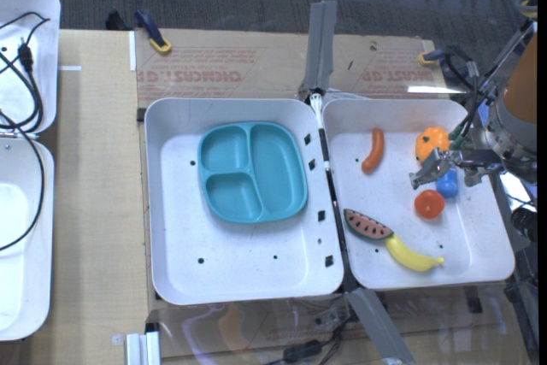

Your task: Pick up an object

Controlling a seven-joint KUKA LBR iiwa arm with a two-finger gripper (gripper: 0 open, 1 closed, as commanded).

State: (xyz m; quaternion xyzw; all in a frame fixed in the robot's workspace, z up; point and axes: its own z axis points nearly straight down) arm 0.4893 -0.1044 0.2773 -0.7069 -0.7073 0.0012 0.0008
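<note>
Gripper (434,167) hovers above blue object (447,185) beside tomato (429,203) (finger spread unreadable; nothing visibly held)

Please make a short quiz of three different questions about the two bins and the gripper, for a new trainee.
1. True or false: the teal divided plate lies in the left bin.
2. Which thing touches the banana in the right bin? A) the sausage B) the watermelon slice C) the orange
3. Fill in: the gripper is above a small ____ thing, just above the red ball.

Key: 1 true; 2 B; 3 blue.
</note>
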